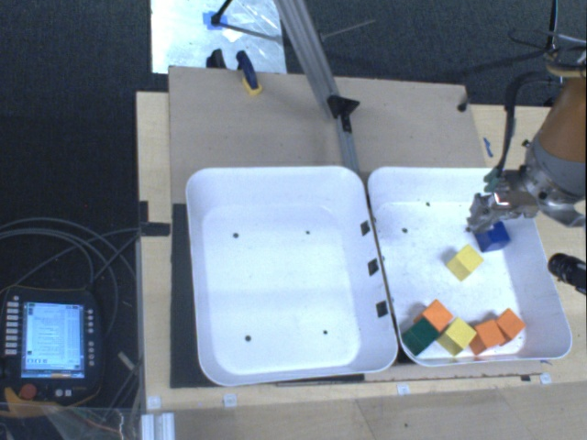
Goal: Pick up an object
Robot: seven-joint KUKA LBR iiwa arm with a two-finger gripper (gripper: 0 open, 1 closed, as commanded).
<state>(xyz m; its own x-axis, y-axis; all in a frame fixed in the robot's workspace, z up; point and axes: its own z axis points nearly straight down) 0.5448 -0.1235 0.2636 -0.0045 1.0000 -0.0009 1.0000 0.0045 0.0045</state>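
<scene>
In the right bin (pixel 431 191), a blue cube (pixel 495 237) lies near the far right side. My gripper (pixel 483 216) hangs directly over the cube's upper left edge, touching or nearly touching it. A yellow cube (pixel 465 263) sits alone just in front of the blue one. Along the bin's front wall lies a cluster: a green cube (pixel 420 337), an orange cube (pixel 437 314), a second yellow cube (pixel 456 336), and two more orange cubes (pixel 489 335) (pixel 511 323).
The left bin (pixel 275 273) adjoins the right bin, with black clips (pixel 373 266) on the shared rim. A grey pole (pixel 312 53) slants over the back of the bench. A teach pendant (pixel 50 342) with cables lies far left.
</scene>
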